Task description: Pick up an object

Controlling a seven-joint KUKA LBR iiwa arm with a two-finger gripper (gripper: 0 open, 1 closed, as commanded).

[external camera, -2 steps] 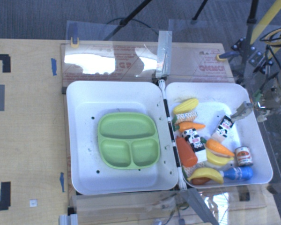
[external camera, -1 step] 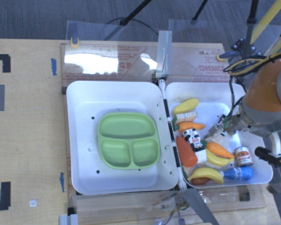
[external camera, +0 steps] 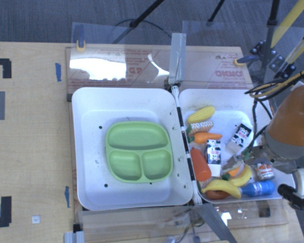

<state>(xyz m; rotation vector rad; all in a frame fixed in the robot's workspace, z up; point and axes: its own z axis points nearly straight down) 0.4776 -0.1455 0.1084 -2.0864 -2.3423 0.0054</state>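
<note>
**Arm reaching low into the crowded right-hand bin**

The objects to be picked are all lying heaped in the shallow white right-hand bin (external camera: 220, 108), so that bin is serving as the landmark. At its front edge a yellow plastic banana (external camera: 224, 188) is resting beside a blue plastic bottle (external camera: 258, 189). Along the bin's left wall a long red-orange plastic pepper (external camera: 199, 164) is lying lengthwise, with an orange toy carrot (external camera: 207, 136) and a yellow corn cob (external camera: 200, 114) further back. Near the bin's middle two small black-and-white cartons (external camera: 213, 151) are sitting, one of them (external camera: 240, 134) tilted toward the right.

The grey arm with its orange band (external camera: 293, 125) is coming over the bin's right wall, and its two-finger gripper (external camera: 243, 158) is hanging low above the pile near the bin's centre-front. The wrist and cables are blocking the view of its tip, so I cannot tell whether it is open, closed or gripping anything. A small red-and-white can (external camera: 265, 171) is sitting just beside it.

The tight packing looks like the main obstacle: neighbours are touching, leaving little room around any one item.

Left of the bin, the second white bin (external camera: 86, 135) is holding a green three-compartment plastic tray (external camera: 139, 152).
</note>
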